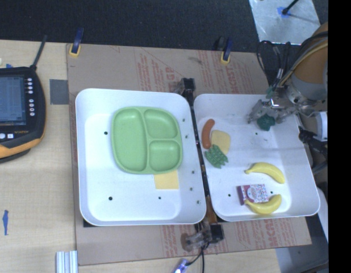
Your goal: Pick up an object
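Gripper (267, 117) sits at about 1 o'clock in the right bin (312, 181), fingers closed around a small dark green object (266, 122). Looks light and rigid (probably plastic toy food), so a pinch across its middle should do.

Pale wooden bench (33, 198), brown cardboard sheet (136, 73) clamped on top, dark carpeted floor (136, 10) behind.

Small dark green object (266, 121): lies on right bin (312, 169) floor, far corner, directly beneath tool (268, 111); shape indistinct, well apart from other items.
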Tool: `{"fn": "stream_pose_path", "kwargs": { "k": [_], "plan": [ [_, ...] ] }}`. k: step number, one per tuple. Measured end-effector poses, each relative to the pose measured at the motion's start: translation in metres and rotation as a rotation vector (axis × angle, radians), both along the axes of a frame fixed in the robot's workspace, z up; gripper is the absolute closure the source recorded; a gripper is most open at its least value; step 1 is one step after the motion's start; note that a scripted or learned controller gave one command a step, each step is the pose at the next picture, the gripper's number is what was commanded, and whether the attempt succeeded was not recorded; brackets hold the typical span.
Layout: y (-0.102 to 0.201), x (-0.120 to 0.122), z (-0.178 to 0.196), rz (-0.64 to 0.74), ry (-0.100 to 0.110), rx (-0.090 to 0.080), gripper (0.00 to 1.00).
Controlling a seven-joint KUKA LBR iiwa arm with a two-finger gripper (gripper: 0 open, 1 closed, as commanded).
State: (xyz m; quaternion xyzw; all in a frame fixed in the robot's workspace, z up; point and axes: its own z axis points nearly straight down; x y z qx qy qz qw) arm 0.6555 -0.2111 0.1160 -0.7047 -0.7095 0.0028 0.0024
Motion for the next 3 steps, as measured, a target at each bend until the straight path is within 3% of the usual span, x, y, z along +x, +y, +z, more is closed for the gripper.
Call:
{"fn": "stream_pose_path", "kwargs": {
  "k": [1,2,3],
  "plan": [
    [0.000,0.000,-0.014,0.001,0.000,0.000,0.00],
    [-0.001,0.001,-0.003,0.004,0.002,-0.001,1.00],
    [0.023,-0.008,0.059,-0.003,-0.008,0.000,1.00]
  ]
}}
